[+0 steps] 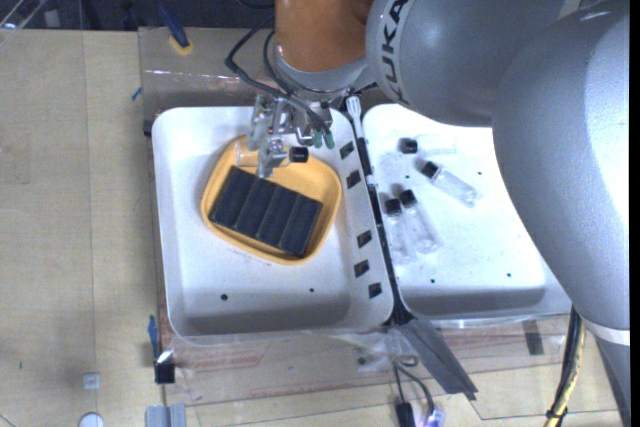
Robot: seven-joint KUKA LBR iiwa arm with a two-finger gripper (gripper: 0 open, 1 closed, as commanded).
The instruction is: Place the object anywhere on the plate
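Note:
A square yellow plate (222,177) lies tilted in the left white bin (190,275). On it rests a black ribbed rectangular object (266,211), covering most of the plate's middle. My gripper (274,155) hangs over the plate's far edge, just above the black object's upper end. The grey arm with its orange band (320,0) comes in from the upper right and hides the bin's far rim.
The right bin (500,265) holds several small clear vials with black caps (408,200) near its left side. A row of black clips (360,215) runs along the divider between the bins. The wooden bench (70,215) lies to the left.

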